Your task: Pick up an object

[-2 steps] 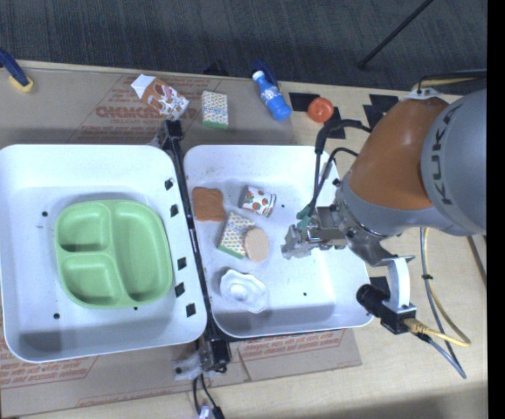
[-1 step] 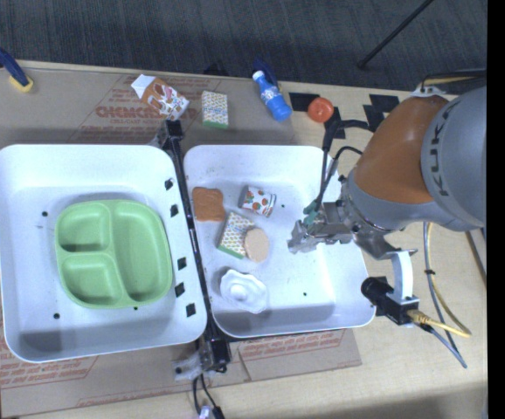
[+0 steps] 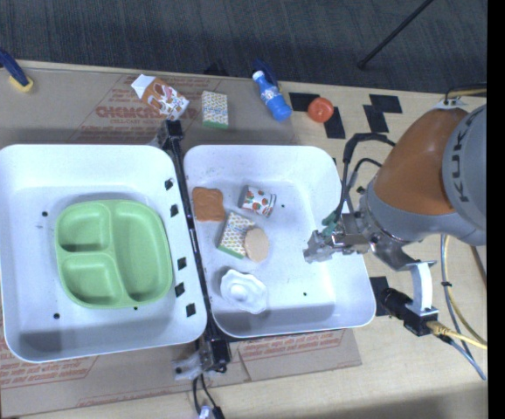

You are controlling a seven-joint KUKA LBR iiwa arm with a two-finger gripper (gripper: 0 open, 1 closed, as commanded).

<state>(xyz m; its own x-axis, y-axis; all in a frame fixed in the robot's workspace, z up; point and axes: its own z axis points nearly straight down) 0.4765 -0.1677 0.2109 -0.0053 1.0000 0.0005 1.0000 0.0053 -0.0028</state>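
Observation:
My gripper (image 3: 316,248) hangs over the right side of the right bin (image 3: 318,168), with bare bin floor under it. To its left lie several objects: a brown square piece (image 3: 207,203), a small patterned can (image 3: 257,202) on its side, a green-and-white packet (image 3: 234,234), a tan round disc (image 3: 257,245) leaning on the packet, and a white lumpy object (image 3: 242,287) near the bin's front. The nearest of them, the disc, is well apart from the gripper. Nothing shows between the fingers.
The left bin (image 3: 25,173) holds a green divided tray (image 3: 113,251). Behind the bins on the cardboard lie a snack wrapper (image 3: 159,97), a small green box (image 3: 215,109), a blue bottle (image 3: 272,95) and an orange ball (image 3: 321,108). Cables run beside the right bin.

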